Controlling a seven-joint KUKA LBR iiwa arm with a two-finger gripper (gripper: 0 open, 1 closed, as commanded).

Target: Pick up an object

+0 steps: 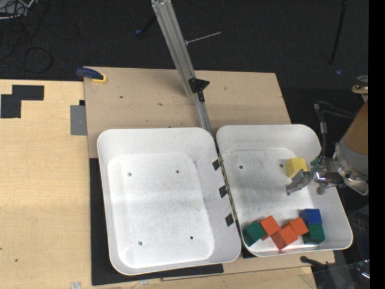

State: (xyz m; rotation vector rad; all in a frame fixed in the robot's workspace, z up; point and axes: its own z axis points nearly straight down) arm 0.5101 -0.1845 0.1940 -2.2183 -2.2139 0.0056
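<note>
The camera looks down at a slant on two white bins set side by side on a wooden bench (180,101). The left bin (120,146) takes up the centre-left of the frame; the right bin (264,134) sits against it at centre-right, with three small dark clips along the seam between them.

The arm (361,140) comes in at the right edge of the frame, at mid-height. Its gripper (313,182) hangs over the right bin's right half, the two fingers spread apart with nothing between them. The left finger (297,183) points down and to the left, ending just below the yellow block (295,165), which lies in the upper right part of that bin, close beside the fingertip; I cannot tell whether they touch.

Along the lower edge of the right bin lies a cluster of blocks: a green block (254,231) at the left, two orange blocks (270,224) (290,233) touching in the middle, and a blue block (312,216) at the right with another green block (314,233) just below it.

A grey metal rail (177,44) slants from the upper centre of the frame down to the seam between the bins. A blue and yellow clamp (91,74) sits at the bench's upper left corner.
</note>
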